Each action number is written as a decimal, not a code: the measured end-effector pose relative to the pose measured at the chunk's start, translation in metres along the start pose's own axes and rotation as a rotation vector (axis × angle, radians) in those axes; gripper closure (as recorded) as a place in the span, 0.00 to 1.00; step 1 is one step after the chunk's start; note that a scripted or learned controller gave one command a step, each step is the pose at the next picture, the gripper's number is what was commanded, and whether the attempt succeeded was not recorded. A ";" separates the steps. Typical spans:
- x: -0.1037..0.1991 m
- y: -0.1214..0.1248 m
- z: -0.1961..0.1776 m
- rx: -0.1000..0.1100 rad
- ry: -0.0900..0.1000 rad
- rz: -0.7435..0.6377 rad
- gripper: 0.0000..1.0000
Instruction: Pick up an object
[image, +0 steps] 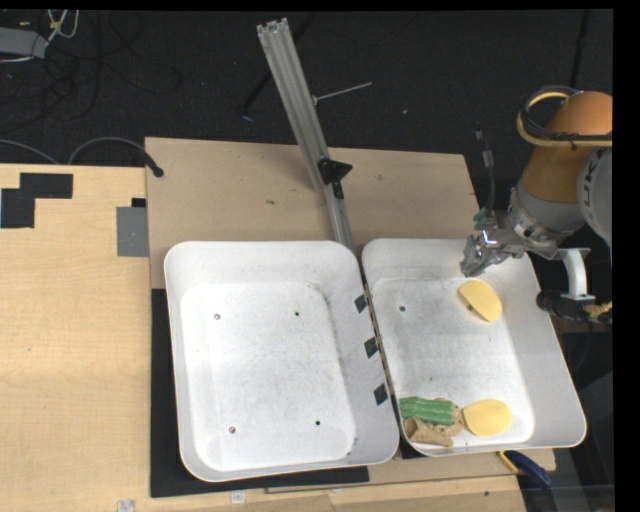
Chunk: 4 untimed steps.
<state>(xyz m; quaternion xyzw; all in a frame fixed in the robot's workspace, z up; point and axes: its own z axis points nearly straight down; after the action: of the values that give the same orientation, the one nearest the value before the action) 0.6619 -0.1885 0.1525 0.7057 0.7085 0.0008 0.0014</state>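
A yellow oval object (481, 300) lies in the right bin (545, 360) near its far right side, just below my jaws (476, 258), which hang over the bin's far edge. Whether they are open or closed I cannot tell. Near the front edge lie a second yellow piece (487, 417), a green object (429, 409) and a tan object (433, 432).
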 end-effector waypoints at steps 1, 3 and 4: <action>-0.001 0.001 -0.054 -0.002 -0.001 -0.001 1.00; 0.099 -0.026 -0.059 0.007 0.004 0.000 1.00; 0.140 -0.039 -0.068 0.008 0.003 0.001 1.00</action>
<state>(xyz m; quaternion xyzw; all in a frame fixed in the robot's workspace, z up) 0.6221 -0.0482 0.2200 0.7059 0.7083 -0.0009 -0.0026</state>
